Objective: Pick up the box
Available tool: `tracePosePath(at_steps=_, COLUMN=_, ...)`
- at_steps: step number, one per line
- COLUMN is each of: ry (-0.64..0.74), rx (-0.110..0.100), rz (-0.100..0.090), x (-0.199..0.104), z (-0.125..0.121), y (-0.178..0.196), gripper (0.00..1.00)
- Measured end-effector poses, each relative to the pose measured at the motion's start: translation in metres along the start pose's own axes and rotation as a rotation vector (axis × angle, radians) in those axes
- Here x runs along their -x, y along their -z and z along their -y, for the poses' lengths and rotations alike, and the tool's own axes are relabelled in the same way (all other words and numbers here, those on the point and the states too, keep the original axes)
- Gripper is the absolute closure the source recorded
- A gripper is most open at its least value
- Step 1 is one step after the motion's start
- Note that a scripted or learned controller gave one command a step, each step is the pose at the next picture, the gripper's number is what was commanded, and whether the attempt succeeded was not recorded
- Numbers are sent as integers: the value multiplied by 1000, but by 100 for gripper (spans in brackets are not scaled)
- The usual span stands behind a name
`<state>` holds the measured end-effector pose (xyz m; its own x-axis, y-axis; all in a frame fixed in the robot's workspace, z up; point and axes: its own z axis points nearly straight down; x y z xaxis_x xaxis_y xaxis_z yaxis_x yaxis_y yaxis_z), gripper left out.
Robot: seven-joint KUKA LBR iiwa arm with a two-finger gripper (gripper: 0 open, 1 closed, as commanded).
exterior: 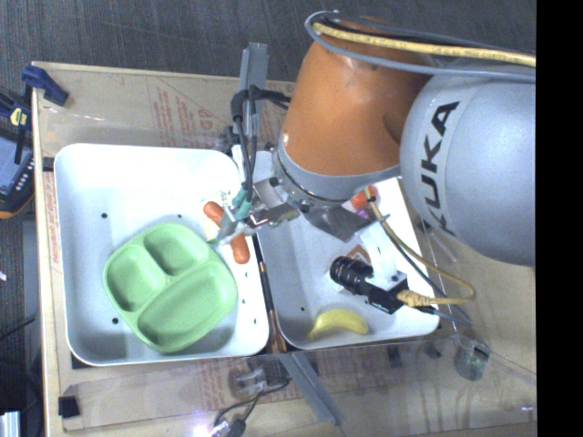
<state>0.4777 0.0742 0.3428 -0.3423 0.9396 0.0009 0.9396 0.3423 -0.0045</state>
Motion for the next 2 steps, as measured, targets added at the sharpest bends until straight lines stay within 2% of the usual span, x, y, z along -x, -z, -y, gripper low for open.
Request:
tracePosePath(at_steps=1, ry=-370, rx=-2, rz=0, x=57, z=1, y=-153, gripper=100)
tracePosePath(at_steps=2, ry=-97, rx=-3, rz=-1, x=-33, z=-10, y=-195, gripper=100)
